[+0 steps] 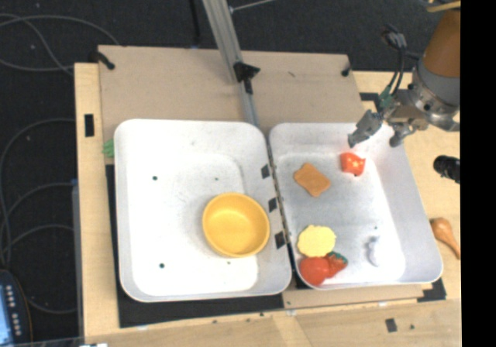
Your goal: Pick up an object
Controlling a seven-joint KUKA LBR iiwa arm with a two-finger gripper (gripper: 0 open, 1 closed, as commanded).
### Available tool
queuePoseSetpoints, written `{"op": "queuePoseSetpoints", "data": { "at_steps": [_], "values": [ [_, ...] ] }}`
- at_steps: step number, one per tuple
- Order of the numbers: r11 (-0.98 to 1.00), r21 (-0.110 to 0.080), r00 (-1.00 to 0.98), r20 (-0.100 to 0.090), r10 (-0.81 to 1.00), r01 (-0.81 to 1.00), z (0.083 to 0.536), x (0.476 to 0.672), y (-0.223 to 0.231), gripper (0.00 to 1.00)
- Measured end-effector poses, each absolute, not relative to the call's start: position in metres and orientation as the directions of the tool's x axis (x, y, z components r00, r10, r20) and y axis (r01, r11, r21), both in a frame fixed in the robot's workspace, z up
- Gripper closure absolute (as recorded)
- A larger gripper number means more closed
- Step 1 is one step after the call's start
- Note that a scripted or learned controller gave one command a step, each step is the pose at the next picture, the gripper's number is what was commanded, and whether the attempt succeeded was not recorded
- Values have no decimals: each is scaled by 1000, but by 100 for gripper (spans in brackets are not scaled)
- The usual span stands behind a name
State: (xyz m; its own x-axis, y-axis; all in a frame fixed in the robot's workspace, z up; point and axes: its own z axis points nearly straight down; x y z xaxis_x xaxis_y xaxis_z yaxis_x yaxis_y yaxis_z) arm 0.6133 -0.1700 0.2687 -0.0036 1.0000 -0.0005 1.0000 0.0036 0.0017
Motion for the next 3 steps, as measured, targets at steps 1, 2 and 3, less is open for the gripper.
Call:
{"op": "queuePoseSetpoints", "data": {
  "at_steps": [1, 2, 3],
  "values": [
    [4, 2, -4, -1, 1000, 1000, 269, 613, -170, 0],
    [-1, 0, 1, -3, 1000, 1000, 211, 609, -175, 0],
    [-2, -3, 2, -4, 1000, 1000, 167, 605, -182, 0]
  ]
}}
